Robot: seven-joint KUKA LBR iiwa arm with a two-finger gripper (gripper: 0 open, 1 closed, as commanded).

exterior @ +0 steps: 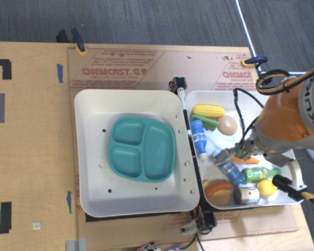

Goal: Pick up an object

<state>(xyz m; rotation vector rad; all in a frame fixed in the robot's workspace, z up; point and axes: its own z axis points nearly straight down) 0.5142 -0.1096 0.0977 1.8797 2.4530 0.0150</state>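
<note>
The hand [235, 153] hangs low inside the right bin [240, 95], amid the toy food; whether it grips anything I cannot tell. A corn cob [208, 110], blue bottle [199, 137], egg [228, 125], and lemon [266, 187] lie around it. The left bin [89, 156] holds a teal divided plate [142, 148].

The arm [290, 116] is cut off by the right edge and hides part of the right bin [220, 94]; the gripper's fingers are too small to read.
</note>
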